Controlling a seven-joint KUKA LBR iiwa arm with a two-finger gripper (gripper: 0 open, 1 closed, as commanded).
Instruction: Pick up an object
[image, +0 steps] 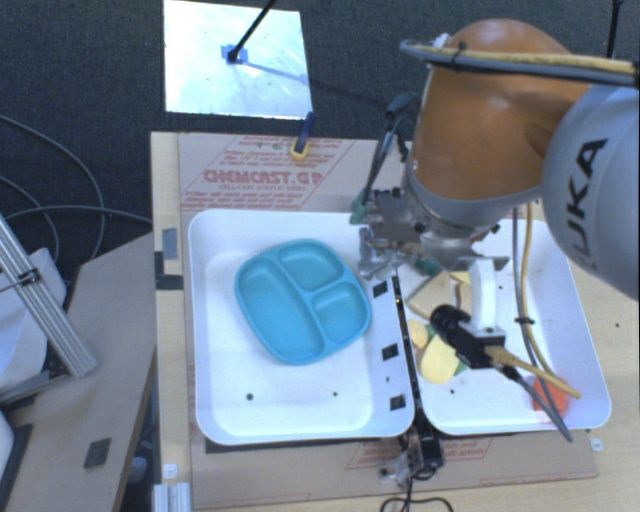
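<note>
Gripper (378, 260) sits low over the far end of the divider (405, 345) between the bins. The wrist blocks my view into it, so I can't tell how wide it's open. Nothing visibly held. I'm treating it as empty.

Closest candidates:
- plate (300, 300): blue, three compartments, flat in the left bin (290, 405), right rim just left of the gripper.
- tan piece (435, 292): in the right bin (480, 405), just right of the gripper and a bit nearer.
- yellow piece (432, 362): nearer again, close to the divider.
- orange piece (556, 397): near right corner, well apart.

My call is to skip the plate. It's wide and shallow with only the rim to pinch, so it likely tips out. The tan or yellow piece is the better bet.

To do it well:
- shift right, off the divider, so the gripper doesn't come down on the bin wall
- open fully before descent
- go straight down, centred on one piece
- close, lift slowly, and check something actually comes up

Risk: the pieces are crowded and close to the divider, so the gripper may clip a neighbour or the wall and nudge the target away.
</note>
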